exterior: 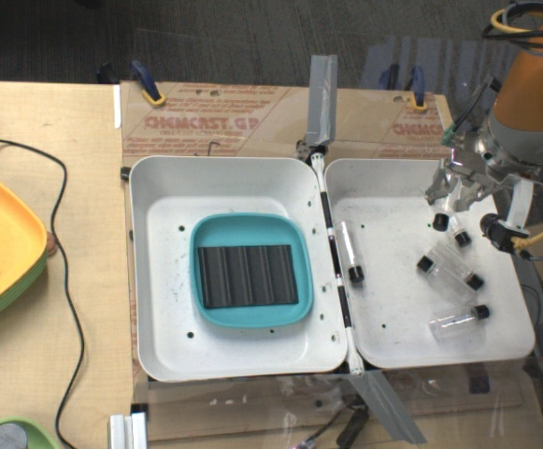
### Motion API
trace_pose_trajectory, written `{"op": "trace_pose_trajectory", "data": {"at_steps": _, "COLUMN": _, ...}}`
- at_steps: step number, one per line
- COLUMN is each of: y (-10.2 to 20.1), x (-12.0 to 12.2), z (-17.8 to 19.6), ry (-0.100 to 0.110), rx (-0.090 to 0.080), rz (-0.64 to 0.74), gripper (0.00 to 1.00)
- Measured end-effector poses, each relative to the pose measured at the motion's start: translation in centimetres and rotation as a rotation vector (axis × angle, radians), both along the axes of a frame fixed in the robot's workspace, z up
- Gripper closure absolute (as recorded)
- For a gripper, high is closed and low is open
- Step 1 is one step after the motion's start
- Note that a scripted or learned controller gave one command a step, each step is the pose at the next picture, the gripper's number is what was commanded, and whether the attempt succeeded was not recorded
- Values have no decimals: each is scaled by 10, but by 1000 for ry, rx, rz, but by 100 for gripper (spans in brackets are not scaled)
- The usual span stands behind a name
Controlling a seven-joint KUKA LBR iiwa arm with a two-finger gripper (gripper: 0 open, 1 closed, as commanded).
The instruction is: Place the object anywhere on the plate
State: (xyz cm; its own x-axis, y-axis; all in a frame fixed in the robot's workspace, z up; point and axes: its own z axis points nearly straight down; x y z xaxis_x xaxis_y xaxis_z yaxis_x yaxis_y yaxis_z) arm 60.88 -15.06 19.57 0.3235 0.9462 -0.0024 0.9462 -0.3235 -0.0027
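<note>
A teal plate [250, 232] with a dark ridged insert lies in the middle of the left bin [159, 251]. Several clear vials with black caps lie in the right bin [392, 335]: one [348, 247] along its left wall, a loose cluster [449, 267] toward the right, and one [458, 321] near the front right. My gripper [450, 193] hangs over the right bin's far right part, just above the cluster's rear vial [440, 221]. I see nothing held in it.
A ridge [332, 251] divides the two bins. Yellow and green dishes [0, 251] and a black cable [65, 279] lie on the wooden table at left. Clamps [148, 84] hold the cardboard behind the bins.
</note>
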Motion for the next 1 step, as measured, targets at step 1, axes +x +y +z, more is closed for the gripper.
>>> {"op": "trace_pose_trajectory", "data": {"at_steps": 1, "y": 0, "x": 0, "z": 0, "ry": 0, "rx": 0, "rz": 0, "gripper": 0}}
